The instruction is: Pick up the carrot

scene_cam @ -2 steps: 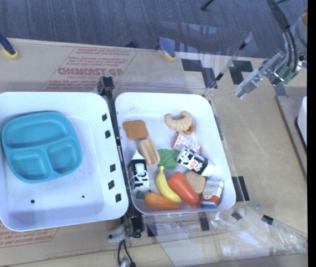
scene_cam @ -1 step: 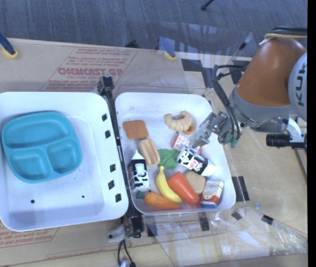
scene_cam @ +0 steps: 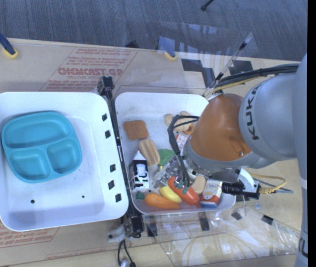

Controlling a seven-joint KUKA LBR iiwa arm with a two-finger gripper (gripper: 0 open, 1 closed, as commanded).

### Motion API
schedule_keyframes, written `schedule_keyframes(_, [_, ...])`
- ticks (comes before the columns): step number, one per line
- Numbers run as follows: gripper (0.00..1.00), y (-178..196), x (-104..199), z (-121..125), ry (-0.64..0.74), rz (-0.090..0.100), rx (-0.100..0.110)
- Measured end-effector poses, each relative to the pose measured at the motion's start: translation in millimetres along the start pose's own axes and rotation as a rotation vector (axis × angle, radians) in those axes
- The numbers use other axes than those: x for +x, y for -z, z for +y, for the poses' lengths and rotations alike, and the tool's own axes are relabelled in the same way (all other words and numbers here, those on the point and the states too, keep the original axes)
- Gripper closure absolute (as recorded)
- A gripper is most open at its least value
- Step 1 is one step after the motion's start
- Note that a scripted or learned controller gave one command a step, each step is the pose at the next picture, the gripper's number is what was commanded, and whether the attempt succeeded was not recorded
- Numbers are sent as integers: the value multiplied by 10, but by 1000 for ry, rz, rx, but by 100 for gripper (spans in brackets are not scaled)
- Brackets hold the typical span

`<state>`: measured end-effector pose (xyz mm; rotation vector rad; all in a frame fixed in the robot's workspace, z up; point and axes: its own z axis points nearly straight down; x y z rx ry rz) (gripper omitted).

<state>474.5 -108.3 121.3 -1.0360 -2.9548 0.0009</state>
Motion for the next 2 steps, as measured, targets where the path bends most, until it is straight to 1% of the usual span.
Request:
schedule_keyframes(1, [0, 39, -243, -263, 544, -11, -1])
schedule_keyframes(2, [0, -278, -754, -506, 545, -14, -1])
